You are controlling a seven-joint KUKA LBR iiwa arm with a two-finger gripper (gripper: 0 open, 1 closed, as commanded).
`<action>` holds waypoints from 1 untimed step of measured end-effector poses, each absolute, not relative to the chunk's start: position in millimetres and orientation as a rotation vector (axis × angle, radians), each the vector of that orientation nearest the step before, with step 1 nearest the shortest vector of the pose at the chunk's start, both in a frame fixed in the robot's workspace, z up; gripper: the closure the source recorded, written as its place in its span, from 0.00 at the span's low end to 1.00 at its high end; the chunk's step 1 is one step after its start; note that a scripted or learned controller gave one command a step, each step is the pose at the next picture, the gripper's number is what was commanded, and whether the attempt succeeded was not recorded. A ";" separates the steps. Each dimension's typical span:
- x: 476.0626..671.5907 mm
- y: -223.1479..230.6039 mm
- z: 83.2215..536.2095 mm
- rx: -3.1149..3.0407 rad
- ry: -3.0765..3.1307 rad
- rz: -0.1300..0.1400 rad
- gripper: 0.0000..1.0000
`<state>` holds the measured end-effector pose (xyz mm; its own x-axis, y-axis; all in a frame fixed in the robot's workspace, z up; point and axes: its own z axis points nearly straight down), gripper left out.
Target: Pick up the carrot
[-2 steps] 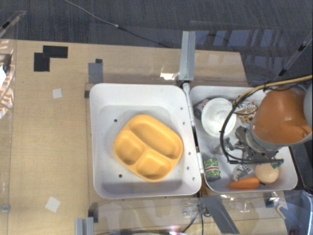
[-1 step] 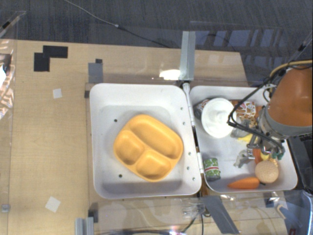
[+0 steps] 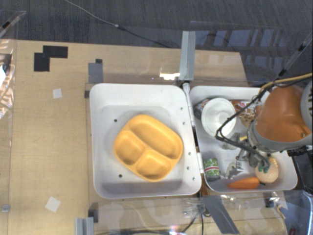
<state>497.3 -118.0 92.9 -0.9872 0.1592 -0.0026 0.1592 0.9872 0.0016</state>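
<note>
The carrot (image 3: 243,182) is small and orange and lies flat near the front wall of the right bin (image 3: 293,180). My gripper (image 3: 236,168) hangs low just above and to the left of it, between a small can and a round bun. Nothing of the carrot is inside the gripper. The arm's orange band (image 3: 282,115) and grey wrist cover the right half of that bin.
A green-labelled can (image 3: 212,169) stands left of the carrot. A tan bun-like item (image 3: 270,171) lies to its right. A white cup (image 3: 218,116) and a wrapped item sit at the back. The left bin (image 3: 102,131) holds a yellow divided plate (image 3: 148,147).
</note>
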 end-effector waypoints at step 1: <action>489.8 -147.1 161.4 0.823 3.020 0.001 0.00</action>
